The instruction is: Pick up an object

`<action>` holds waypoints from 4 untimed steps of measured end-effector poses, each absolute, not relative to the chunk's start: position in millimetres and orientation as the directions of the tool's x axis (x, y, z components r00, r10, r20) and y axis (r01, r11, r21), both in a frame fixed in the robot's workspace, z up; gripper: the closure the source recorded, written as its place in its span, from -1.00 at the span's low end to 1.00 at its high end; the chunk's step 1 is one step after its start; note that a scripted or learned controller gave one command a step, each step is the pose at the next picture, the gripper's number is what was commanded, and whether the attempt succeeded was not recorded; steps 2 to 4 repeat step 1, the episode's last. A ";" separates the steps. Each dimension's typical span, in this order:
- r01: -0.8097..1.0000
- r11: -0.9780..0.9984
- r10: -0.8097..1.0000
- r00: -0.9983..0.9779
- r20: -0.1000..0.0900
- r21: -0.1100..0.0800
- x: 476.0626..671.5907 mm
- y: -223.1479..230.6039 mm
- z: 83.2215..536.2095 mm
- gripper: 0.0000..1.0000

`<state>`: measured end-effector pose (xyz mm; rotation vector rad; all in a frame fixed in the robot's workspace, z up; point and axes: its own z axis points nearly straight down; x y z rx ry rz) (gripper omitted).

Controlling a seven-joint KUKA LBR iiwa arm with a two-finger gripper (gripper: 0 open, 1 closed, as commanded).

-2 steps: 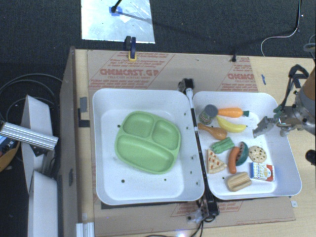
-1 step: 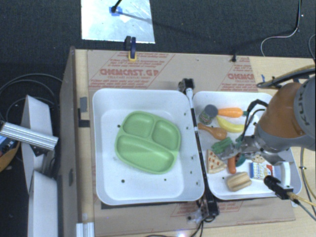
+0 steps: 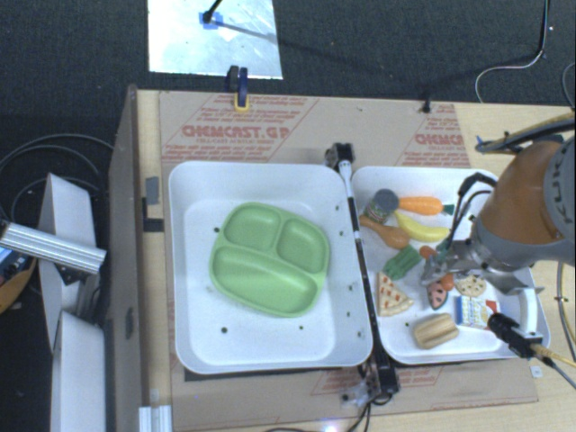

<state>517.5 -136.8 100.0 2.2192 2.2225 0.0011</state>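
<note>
Camera view: two white bins are seen side by side on the bench. The left bin (image 3: 193,331) takes up the centre of the frame, and a green divided tray (image 3: 268,257) is laid flat in its middle, with bare white floor all round it.

The right bin (image 3: 389,349), at right of frame, is packed with toy food, so pick candidates are clustered there: a carrot (image 3: 421,205) and a banana (image 3: 421,229) at top, a grey can (image 3: 382,205) at upper left of the bin, a green piece (image 3: 401,262) mid-left, a pizza slice (image 3: 391,294) below it, a bread roll (image 3: 435,330) near the bottom rim, and a cookie (image 3: 469,285) with a blue-and-white carton (image 3: 470,310) to the right.

The arm is brought in from the right edge, and the gripper (image 3: 438,274) is lowered into the middle of the right bin, among small reddish pieces. Whether the claw is spread or closed, or has anything caught in it, cannot be told; the wrist body blocks it.

Room is judged tight: items are touching or just beside one another, and the divider wall between bins is near. The roll and the pizza slice are judged easier, being less crowded.
</note>
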 end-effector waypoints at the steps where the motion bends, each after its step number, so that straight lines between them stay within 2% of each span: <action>1: 1.000 0.013 1.000 -0.013 0.001 0.013 522.6 -45.9 237.4 1.00; 4: 1.000 0.013 1.000 -0.013 0.001 0.013 522.6 -45.9 237.4 1.00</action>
